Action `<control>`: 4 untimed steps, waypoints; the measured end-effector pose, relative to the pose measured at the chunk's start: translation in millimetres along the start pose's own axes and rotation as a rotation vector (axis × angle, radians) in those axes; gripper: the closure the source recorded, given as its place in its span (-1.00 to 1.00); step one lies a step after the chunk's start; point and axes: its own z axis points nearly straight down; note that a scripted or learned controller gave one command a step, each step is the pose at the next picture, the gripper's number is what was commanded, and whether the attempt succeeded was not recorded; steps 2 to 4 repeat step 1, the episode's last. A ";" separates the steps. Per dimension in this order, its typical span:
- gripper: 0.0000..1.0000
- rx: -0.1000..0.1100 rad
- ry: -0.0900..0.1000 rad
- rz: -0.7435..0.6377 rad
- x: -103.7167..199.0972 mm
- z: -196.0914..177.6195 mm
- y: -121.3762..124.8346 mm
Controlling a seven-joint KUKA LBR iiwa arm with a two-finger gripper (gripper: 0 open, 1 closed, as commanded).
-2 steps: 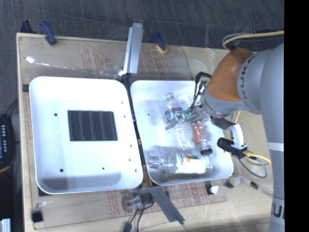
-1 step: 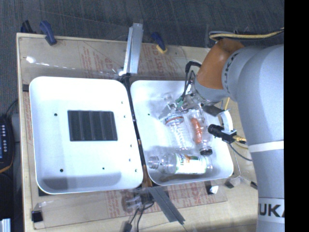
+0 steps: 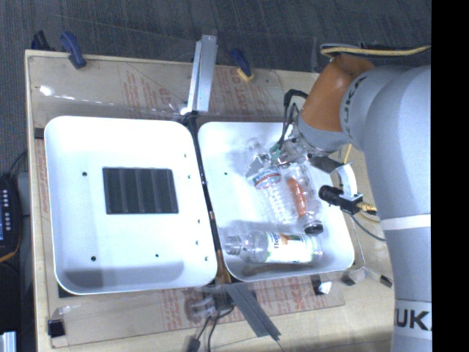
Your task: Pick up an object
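The grey arm (image 3: 399, 160) enters from the right and bends leftward at its upper end. The orange band (image 3: 330, 94) sits above the wrist, which tilts down and to the left. The gripper (image 3: 275, 158) hangs low at the wrist's end, pointing down-left. A black cable (image 3: 291, 108) loops along the wrist's left side.

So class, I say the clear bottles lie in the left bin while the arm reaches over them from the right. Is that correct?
Not quite. The camera view shows the bottles in the right bin, not the left one. The left bin holds a dark ribbed panel. The rest holds: the arm does reach in from the right, with its gripper over the bottles.
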 end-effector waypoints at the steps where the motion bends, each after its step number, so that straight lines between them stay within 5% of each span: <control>1: 1.00 -0.001 -0.002 0.033 65.5 -78.9 46.9; 4: 1.00 -0.001 -0.002 0.033 65.5 -78.9 46.9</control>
